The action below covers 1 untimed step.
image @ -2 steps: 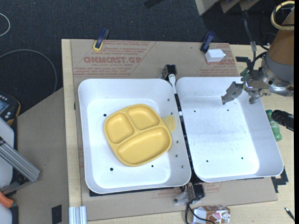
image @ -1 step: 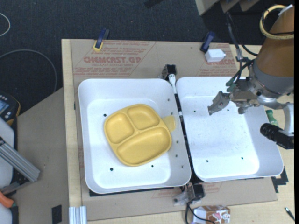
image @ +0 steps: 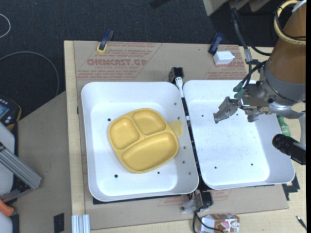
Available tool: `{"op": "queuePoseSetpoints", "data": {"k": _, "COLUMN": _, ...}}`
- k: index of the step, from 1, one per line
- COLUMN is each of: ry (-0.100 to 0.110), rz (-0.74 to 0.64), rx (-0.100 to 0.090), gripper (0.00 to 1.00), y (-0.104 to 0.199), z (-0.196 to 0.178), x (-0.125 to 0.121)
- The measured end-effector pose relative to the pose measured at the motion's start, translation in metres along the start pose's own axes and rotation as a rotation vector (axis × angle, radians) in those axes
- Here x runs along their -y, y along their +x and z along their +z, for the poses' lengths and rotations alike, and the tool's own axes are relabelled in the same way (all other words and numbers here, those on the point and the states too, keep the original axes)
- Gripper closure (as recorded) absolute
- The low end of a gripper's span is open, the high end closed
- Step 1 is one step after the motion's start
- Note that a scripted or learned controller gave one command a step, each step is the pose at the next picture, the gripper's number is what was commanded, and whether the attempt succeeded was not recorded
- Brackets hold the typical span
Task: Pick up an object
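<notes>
In the left bin (image: 92,130) lies a yellow divided plate (image: 142,140); the gripper's (image: 224,111) finger spread can't be told.

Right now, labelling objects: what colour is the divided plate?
Yellow divided plate, camera view.

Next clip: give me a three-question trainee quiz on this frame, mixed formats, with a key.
1. True or false: the yellow divided plate lies in the left bin.
2. Multiple choice: the gripper is above
A. the left bin
B. the right bin
C. the cardboard outside both bins
3. Fill in: the plate has ___ compartments.

Key: 1. True. 2. B; it hangs over the upper part of that bin, with nothing seen between its fingers. 3. Three: two smaller ones at the top and one larger below.
</notes>
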<state>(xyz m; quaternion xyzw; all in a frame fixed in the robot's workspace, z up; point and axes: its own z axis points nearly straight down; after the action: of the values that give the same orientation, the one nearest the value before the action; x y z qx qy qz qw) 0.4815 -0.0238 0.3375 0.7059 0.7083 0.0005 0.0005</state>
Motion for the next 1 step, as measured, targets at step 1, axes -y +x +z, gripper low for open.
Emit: {"op": "queuePoseSetpoints", "data": {"k": 1, "ry": -0.002, "rz": 0.001, "rx": 0.001, "gripper": 1.00, "y": -0.0009, "z": -0.0092, "x": -0.0021}}
